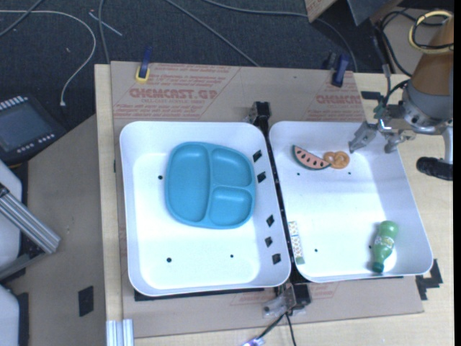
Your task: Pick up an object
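Bench point(216, 85): brown board surface carrying two shallow white bins side by side, touching along their inner edges; blue clamps at its far edge.
Left bin point(144, 251): white, rounded corners; holds one item.
Right bin point(403, 193): white, tilted slightly; holds three small items.
Arm point(432, 78): grey with an orange band, entering above the far right corner of the right bin.
Blue divided plate point(210, 184): three compartments, lying flat in the middle of the left bin, nearer its far edge.
Gripper point(374, 139): at the far right corner of the right bin; two fingers spread apart, nothing between them; one fingertip just beside the orange ring-shaped piece.
Green bottle point(383, 246): lying near the near right corner of the right bin, well apart from the gripper.
Watermelon slice point(310, 158): red with green rind, near the far edge of the right bin.
Orange ring-shaped piece point(336, 160): touching the slice's right end.
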{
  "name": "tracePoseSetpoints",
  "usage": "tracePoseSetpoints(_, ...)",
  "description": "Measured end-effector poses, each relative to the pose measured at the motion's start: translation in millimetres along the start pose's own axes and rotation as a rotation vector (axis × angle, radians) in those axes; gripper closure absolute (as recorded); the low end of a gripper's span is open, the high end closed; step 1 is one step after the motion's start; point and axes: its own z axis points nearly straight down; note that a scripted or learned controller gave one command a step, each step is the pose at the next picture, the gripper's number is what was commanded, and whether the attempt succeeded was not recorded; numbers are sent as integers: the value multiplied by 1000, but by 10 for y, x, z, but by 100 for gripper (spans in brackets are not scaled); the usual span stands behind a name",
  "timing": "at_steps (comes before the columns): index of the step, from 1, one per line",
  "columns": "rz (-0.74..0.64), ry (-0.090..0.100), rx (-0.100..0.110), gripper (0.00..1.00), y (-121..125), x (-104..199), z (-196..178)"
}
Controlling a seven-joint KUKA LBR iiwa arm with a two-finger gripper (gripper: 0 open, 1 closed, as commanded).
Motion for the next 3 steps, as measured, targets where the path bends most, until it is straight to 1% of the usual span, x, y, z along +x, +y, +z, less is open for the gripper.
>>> tracePoseSetpoints(1,0,4,-5,0,21,27,496)
tracePoseSetpoints(2,-3,-1,-10,100,37,19,347)
tracePoseSetpoints(3,1,-4,-13,100,87,-2,-310)
